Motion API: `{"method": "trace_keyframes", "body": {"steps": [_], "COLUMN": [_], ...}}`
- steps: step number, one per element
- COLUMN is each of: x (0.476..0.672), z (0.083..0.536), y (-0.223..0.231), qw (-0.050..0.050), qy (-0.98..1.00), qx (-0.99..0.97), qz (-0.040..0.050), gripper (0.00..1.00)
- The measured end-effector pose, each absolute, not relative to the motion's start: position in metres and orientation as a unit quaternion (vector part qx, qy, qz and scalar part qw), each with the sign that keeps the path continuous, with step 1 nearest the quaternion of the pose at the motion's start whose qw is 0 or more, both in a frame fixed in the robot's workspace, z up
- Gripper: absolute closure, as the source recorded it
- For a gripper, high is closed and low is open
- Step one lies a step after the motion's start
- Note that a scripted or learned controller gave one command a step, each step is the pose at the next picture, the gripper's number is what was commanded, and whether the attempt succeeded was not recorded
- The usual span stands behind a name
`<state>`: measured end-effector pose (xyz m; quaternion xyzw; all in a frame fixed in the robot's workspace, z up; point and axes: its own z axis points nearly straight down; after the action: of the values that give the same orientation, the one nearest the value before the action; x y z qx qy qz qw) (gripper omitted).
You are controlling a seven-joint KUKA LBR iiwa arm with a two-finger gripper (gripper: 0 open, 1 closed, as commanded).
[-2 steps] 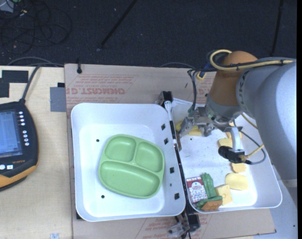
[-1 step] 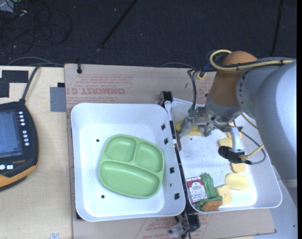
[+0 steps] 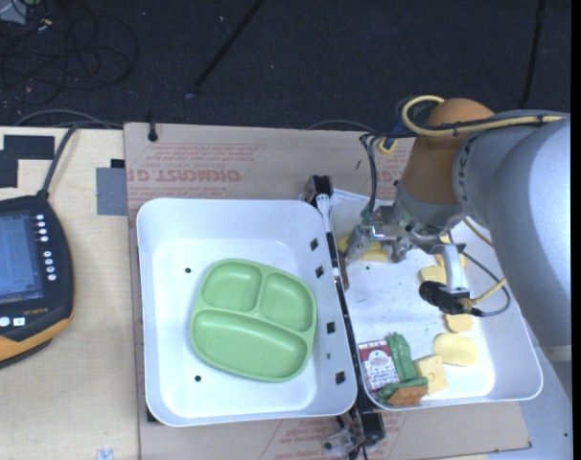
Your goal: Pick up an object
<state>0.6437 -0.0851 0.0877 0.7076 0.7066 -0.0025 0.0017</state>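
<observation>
Reaching in from the right, the arm hung its claw low over the right bin, beside a yellow piece; its state I cannot tell. A green divided plate lay in the left bin. More yellow pieces, a green object and a red-white packet sat at the right bin's near end.

Green tray in left bin — claw over right bin.
</observation>
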Motion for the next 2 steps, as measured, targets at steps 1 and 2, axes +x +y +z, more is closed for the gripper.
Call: {"method": "trace_keyframes", "body": {"steps": [1,2], "x": [0.644,0.646], "z": [0.088,0.193], "y": [-0.085,-0.054], "qw": [0.001,0.002], "qy": [0.706,0.708], "qx": [0.708,0.706], "qz": [-0.0023,0.0026], "gripper": [0.00,0.00]}}
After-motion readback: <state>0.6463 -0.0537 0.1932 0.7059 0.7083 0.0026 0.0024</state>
